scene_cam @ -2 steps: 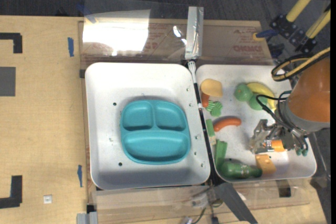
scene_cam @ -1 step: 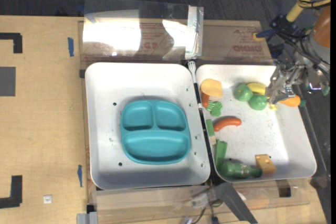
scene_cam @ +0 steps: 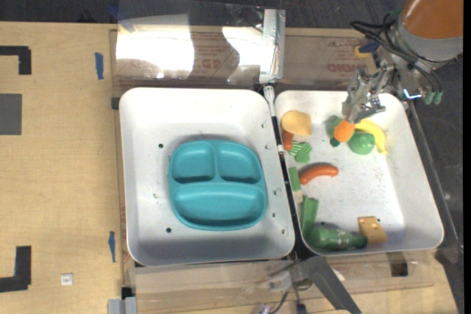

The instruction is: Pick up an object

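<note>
Left bin [scene_cam: 140,114]: teal divided tray [scene_cam: 218,184]. Right bin [scene_cam: 412,195]: green bottle [scene_cam: 333,236], red chilli [scene_cam: 318,172], yellow banana [scene_cam: 372,132], green ball [scene_cam: 360,144], tan block [scene_cam: 372,229], orange carrot [scene_cam: 343,131] just under gripper [scene_cam: 358,105]; finger spread unreadable

Divided tray [scene_cam: 218,184] in left bin [scene_cam: 140,114]; toy foods clustered in right bin [scene_cam: 412,187].
</note>
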Available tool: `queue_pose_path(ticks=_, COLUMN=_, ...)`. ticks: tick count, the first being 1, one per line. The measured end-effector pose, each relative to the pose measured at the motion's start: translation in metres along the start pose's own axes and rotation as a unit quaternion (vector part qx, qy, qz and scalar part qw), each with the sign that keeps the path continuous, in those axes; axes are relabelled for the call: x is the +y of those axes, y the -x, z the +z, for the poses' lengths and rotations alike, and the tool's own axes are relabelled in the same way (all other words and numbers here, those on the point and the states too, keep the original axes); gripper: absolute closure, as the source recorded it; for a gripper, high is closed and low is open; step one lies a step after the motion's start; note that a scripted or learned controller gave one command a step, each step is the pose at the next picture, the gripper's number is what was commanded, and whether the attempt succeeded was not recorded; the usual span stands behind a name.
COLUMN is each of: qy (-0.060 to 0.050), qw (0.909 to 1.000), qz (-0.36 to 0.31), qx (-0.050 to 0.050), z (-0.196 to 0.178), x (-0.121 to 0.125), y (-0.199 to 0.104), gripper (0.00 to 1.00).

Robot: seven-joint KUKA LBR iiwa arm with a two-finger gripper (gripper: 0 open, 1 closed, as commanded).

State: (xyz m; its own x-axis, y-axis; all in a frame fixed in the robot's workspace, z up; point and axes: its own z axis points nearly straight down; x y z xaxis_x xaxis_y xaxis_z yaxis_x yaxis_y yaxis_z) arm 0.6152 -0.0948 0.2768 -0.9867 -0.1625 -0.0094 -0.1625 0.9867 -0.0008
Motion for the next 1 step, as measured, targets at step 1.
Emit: queue_pose_path(ticks=1, qy=0.001, qw=0.9995, qz=0.030, qx=0.000, z=-0.0089, x=0.0825, y=0.0442, gripper=1.00)
